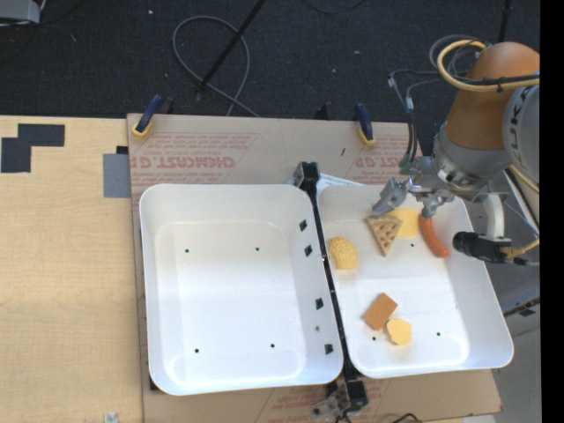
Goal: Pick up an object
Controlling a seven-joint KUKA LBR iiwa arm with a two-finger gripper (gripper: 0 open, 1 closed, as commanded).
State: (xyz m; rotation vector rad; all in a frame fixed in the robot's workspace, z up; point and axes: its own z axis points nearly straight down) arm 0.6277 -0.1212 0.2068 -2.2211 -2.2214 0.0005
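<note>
Camera view looks down on the right bin point(480, 329), where the gripper point(411, 203) hangs low over the far end with its fingers point(386, 199) spread and nothing between them. Just under the gripper lie a yellow block point(407, 223), a pizza slice toy point(384, 233) and an orange carrot-like piece point(433, 236), crowded close together. Nearer the divider from the pizza slice sits a corn cob toy point(343, 254); well toward the near end lie a brown square point(381, 310) and a yellow round piece point(399, 331), touching. A clean grasp probably needs the fingers straddling one piece only before closing, descending straight.
</note>
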